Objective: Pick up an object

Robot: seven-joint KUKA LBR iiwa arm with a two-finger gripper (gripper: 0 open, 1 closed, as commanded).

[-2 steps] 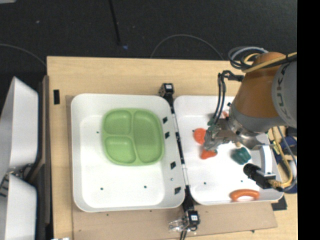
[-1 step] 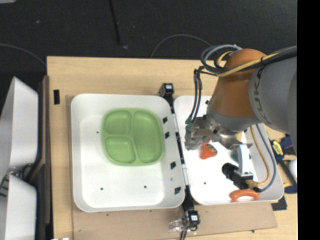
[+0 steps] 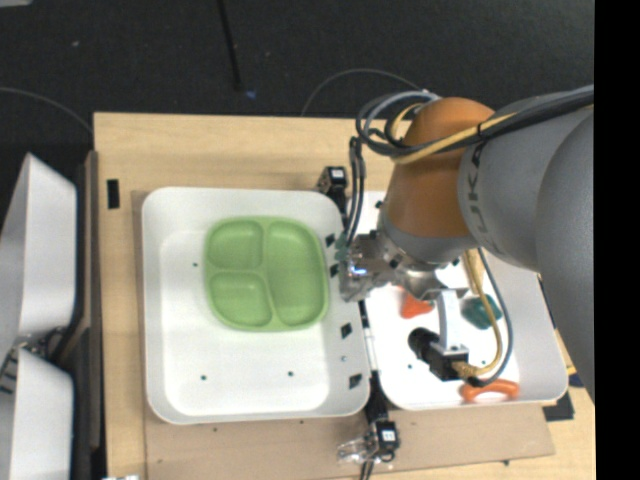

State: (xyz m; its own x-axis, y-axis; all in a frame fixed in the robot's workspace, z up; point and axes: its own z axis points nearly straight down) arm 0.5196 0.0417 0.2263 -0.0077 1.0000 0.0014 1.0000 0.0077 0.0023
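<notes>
Our hand hangs over the rim between the bins; we cannot tell how open it is or what it holds. The orange piece lies just beside it in the right bin: we should centre over it before descending

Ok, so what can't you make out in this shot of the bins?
Camera view:
right bin: most of its floor is hidden under the arm.
orange piece: partly covered by the arm, shape unclear.
teal piece: small and blurred, unidentifiable.
orange item at the near rim: too small to name.
</notes>
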